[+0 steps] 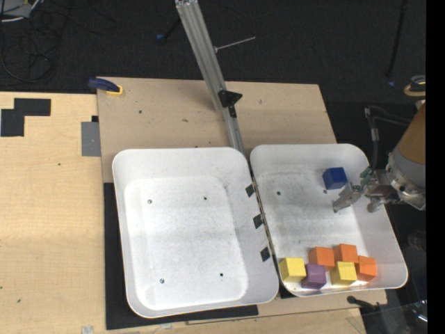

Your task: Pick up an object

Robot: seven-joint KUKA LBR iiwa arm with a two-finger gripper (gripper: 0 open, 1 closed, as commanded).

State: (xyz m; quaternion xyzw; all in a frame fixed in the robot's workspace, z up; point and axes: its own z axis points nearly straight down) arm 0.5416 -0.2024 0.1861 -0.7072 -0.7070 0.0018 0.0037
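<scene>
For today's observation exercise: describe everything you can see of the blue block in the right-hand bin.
The blue block is a small cube with a plain, solid-coloured surface. It sits alone on the floor of the right bin, in its far part, apart from the coloured blocks clustered at the near edge. The gripper is just beside it, not touching.

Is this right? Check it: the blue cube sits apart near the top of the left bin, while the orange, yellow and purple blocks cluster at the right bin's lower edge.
Wrong in one respect: the blue cube lies in the right bin, not the left bin. The camera view shows it apart near that bin's top, while the orange, yellow and purple blocks do cluster at the right bin's lower edge.
</scene>
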